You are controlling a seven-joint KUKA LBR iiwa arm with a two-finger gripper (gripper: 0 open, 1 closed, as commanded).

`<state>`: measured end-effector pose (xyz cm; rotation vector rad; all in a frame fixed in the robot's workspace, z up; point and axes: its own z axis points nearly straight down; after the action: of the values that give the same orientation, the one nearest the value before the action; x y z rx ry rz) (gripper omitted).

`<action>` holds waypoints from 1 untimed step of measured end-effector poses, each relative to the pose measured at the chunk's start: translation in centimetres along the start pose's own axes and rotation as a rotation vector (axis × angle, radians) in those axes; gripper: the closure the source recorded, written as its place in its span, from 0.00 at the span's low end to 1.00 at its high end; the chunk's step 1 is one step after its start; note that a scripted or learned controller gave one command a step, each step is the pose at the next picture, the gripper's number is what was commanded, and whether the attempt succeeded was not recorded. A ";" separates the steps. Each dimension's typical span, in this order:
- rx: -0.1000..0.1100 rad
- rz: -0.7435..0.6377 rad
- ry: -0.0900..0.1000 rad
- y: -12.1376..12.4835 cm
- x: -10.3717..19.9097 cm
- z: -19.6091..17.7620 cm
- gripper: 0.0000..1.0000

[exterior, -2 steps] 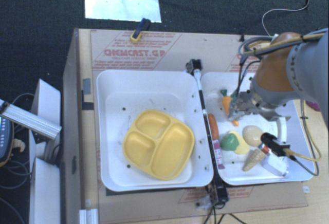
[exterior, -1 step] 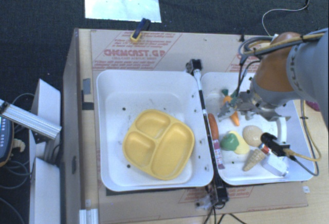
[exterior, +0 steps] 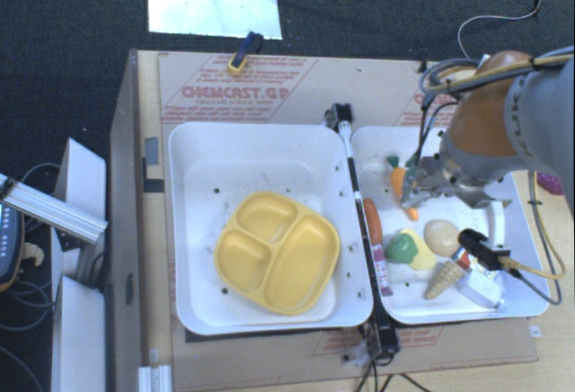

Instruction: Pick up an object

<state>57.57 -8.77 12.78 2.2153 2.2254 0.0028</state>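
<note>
Just beside the claw, carrot

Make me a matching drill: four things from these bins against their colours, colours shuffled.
Things:
1. divided plate
2. pepper
3. egg
4. carrot

Colours:
A. green
B. orange
C. yellow
D. cream

Pairs: 1-C, 2-A, 3-D, 4-B
</note>
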 end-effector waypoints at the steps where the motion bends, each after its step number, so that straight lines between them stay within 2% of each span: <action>1: 0.000 0.000 0.000 0.0 0.0 0.0 0.00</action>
<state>57.57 -8.77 12.77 2.2151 2.2255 0.0030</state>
